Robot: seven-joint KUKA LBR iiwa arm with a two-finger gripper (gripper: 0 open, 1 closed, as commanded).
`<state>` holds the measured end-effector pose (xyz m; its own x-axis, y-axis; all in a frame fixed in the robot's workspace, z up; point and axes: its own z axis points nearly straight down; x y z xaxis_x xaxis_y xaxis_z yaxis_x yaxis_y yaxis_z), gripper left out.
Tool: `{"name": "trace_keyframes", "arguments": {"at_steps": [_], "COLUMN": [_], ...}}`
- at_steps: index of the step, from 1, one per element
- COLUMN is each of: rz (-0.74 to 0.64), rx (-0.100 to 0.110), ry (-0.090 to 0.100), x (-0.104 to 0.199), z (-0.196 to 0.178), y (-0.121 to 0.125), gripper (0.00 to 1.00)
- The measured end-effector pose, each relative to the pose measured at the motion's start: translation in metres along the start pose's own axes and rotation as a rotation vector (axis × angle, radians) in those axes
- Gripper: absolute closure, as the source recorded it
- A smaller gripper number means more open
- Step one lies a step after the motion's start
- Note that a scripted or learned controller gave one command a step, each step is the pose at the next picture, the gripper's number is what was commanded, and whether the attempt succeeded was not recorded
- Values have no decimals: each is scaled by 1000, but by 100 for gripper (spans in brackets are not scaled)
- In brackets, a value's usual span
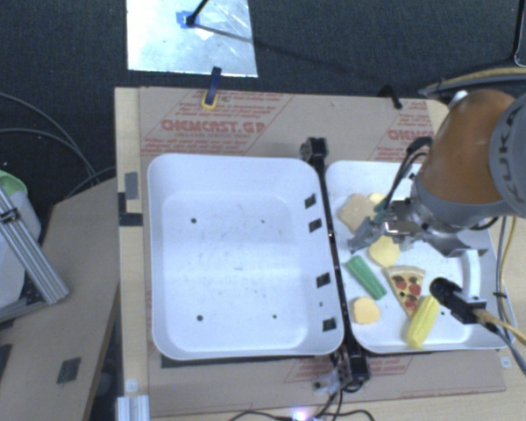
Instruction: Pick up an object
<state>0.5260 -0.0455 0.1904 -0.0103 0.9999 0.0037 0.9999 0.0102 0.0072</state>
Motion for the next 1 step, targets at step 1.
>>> {"name": "trace_keyframes", "arguments": {"at_steps": [1], "rz": [12], "rx": [4], "ry": [-3], "x": [-40], "z": [108], "y": [8], "gripper": [0]}}
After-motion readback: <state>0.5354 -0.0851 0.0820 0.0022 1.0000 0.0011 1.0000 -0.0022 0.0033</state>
